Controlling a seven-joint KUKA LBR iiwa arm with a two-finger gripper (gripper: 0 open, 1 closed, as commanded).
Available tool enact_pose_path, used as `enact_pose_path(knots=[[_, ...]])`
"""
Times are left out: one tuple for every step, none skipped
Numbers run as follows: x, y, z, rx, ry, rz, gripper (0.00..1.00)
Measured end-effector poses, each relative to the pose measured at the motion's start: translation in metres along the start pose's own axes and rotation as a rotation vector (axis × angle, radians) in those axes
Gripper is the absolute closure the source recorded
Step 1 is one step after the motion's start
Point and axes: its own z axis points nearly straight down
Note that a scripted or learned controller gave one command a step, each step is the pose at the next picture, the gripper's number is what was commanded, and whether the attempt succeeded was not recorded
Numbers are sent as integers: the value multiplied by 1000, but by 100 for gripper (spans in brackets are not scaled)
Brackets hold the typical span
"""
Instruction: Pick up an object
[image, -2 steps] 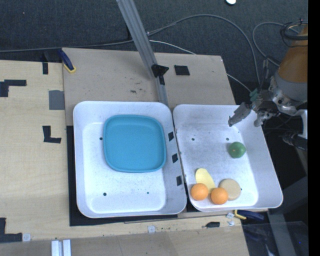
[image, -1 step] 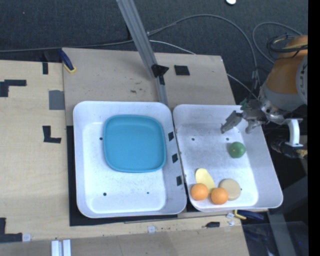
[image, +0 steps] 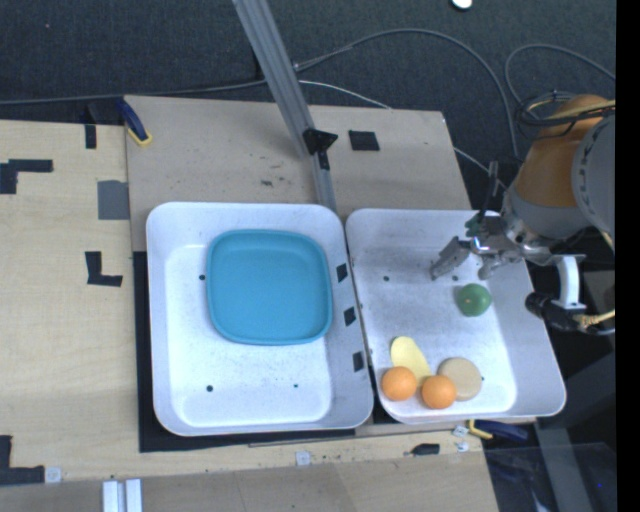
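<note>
Two bins: the left bin and the right bin stand side by side on the bench, their inner rims touching.
Landmark: the right bin, all places below are given from it.
Gripper: the gripper is over the upper part of the right bin, near its far rim, and it points toward the left bin.
Jaws: the two fingers stand spread apart and nothing is between them; the gripper holds no object.
Arm: the grey arm with the orange band comes in over the right rim of the right bin.
Green ball: the green ball lies on the floor of the right bin, just beside the gripper on the near side; I cannot tell if they touch.
Yellow piece: the yellow piece lies in the lower part of the right bin, left of centre.
Oranges: one orange ball and a second orange ball lie near the near rim of the right bin, close to each other.
Beige disc: the beige disc lies just beside the second orange ball, on its right.
Blue plate: the blue plate lies in the left bin, well apart from the gripper.
Metal bar: a grey metal bar crosses the bench beyond the far rim of the bins, at a slant.
</note>
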Motion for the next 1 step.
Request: enact_pose_path(knots=[[1, -1, 53, 1, 0, 0, 0]])
